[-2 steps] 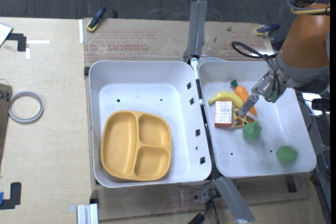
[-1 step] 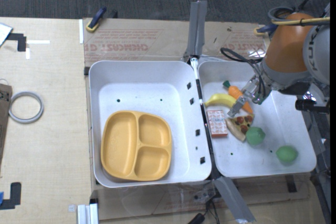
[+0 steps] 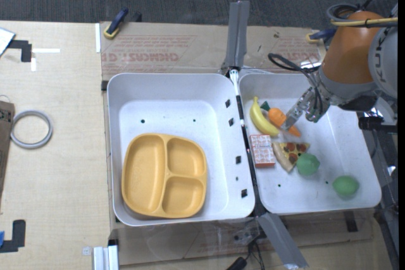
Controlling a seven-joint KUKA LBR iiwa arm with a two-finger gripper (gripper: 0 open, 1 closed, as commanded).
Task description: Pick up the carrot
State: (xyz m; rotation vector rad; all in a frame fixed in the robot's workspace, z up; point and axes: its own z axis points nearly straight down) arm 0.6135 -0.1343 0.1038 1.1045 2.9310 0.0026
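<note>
We see the carrot (image 3: 277, 116) boxed in: banana (image 3: 261, 117) touching its left, gripper (image 3: 293, 121) low over its right end, so access from the right is taken. Just below it: small red carton (image 3: 262, 150), pizza slice (image 3: 291, 153), green ball (image 3: 308, 165). Second green ball (image 3: 345, 186) sits well apart, near the right bin (image 3: 364, 142) front corner. Open floor along that bin's right side and far edge. Left bin (image 3: 171, 93) free behind the yellow tray (image 3: 166, 175).
</note>
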